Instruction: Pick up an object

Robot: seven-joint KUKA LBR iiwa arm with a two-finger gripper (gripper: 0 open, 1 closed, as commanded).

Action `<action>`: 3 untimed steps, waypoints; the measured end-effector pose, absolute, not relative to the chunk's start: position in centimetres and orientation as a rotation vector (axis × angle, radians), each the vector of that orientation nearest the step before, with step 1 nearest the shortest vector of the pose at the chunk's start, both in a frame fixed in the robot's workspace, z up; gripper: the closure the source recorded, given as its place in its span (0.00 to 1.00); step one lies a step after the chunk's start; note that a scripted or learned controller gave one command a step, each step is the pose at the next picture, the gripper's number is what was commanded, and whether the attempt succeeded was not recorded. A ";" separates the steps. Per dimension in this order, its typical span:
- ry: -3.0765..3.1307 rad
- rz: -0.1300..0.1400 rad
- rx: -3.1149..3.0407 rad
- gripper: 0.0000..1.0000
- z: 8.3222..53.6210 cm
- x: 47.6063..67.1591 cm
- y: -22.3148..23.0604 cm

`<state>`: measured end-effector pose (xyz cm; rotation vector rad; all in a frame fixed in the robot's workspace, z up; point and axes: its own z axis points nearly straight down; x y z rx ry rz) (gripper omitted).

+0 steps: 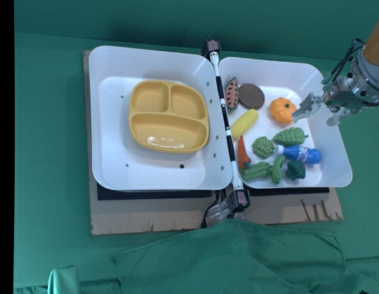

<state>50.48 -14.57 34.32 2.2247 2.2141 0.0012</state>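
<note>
The right bin (324,78) holds several toy foods: a watermelon slice (231,94), a brown cookie (251,95), a corn cob (244,124), an orange pepper (282,110), a carrot (243,154), a blue bottle (301,155) and green vegetables (289,136). My gripper (321,113) hovers over the bin's right side, just right of the orange pepper. Its fingers (307,106) stand apart and open, with nothing between them.
The left bin (109,158) carries a yellow divided plate (169,116). A black-and-white clamp bar (223,112) runs between the bins. Green cloth (238,256) is bunched at the front, below the cardboard base (146,216).
</note>
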 end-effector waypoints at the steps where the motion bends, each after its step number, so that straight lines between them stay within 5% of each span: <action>1: 2.213 -0.005 2.230 0.00 26.2 54.5 -19.0; 2: 2.212 0.004 2.220 0.00 19.1 57.0 -18.8; 3: 2.205 0.007 2.220 1.00 20.3 57.1 -18.9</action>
